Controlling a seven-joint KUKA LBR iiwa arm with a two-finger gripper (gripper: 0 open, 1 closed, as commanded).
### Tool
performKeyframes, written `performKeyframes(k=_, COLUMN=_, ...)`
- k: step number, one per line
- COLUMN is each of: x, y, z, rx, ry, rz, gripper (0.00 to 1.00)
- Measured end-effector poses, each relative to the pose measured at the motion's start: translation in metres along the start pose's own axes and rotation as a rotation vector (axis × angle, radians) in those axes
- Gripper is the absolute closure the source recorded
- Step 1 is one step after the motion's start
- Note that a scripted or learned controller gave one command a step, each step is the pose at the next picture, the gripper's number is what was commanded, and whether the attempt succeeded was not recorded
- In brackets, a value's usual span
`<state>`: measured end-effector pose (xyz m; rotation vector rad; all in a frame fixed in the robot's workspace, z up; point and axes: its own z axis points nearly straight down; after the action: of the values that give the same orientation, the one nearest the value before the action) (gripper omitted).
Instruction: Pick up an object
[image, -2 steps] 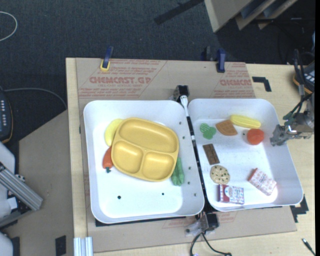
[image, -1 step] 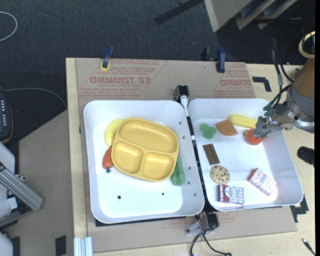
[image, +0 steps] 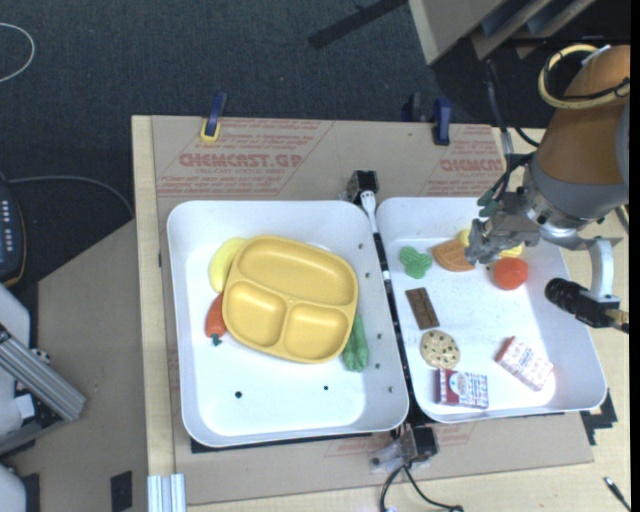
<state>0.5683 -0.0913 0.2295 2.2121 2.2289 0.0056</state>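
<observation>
**Right bin: seven loose items, gripper low at the far edge**

Nearest the camera, against the right bin's (image: 590, 385) front edge: one red-and-white carton (image: 461, 388), one smaller pink-and-white packet (image: 525, 363) toward the front right corner. Just behind the carton, one cookie (image: 439, 349), then one brown chocolate bar (image: 422, 307). Far side of the bin: one green leafy piece (image: 416, 262), one orange flat piece (image: 455, 256), one red tomato (image: 510, 273).

Gripper (image: 487, 243) sits low over the orange piece's right end, yellow bit beside it. Cannot tell the grip state.

Left bin (image: 190, 330): one yellow divided tray (image: 290, 298), centred. Tucked at its edges: one yellow fruit (image: 224, 262), one red-orange pepper (image: 215, 320), one green vegetable (image: 356, 347).
</observation>
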Motion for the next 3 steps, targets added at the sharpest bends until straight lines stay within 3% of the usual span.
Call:
performKeyframes(k=2, x=0.12, y=0.025, z=-0.001, rx=0.0, ry=0.001, rz=0.001, gripper=1.0)
performKeyframes(k=3, x=0.13, y=0.026, z=0.014, rx=0.007, ry=-0.001, rz=0.006, gripper=1.0)
